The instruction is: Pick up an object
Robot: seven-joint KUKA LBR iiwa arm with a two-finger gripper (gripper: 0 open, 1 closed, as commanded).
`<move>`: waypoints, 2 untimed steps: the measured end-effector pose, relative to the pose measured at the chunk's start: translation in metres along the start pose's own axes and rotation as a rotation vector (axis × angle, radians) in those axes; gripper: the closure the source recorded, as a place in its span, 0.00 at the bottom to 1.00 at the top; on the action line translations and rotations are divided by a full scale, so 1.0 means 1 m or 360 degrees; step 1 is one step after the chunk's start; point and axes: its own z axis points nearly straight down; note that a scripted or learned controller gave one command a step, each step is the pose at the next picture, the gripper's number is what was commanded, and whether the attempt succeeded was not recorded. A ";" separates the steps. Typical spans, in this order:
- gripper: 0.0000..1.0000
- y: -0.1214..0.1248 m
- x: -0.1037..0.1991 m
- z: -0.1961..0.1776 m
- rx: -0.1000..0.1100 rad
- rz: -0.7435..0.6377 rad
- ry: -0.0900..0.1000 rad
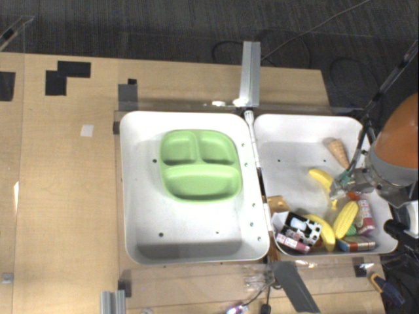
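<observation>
In left bin (137, 195): smooth green three-compartment tray (199, 163)

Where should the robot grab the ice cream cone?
Across the middle of the ice cream cone, coming straight down from above. It lies flat and alone near the right bin's far wall, tapering, so closing across its narrow width should hold better than pinching the ends.

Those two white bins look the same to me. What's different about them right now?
The left bin holds a single green divided plate, lying flat near its middle. The right bin holds many small things, like a banana and a corn cob, crowded toward its near right corner. Both are shallow, white and rounded-cornered.
</observation>
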 end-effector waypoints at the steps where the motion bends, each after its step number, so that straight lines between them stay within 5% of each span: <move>1: 1.00 0.074 0.067 -0.123 0.0003 -0.0182 0.0003; 2: 1.00 0.044 0.084 -0.153 0.0006 -0.0117 0.0003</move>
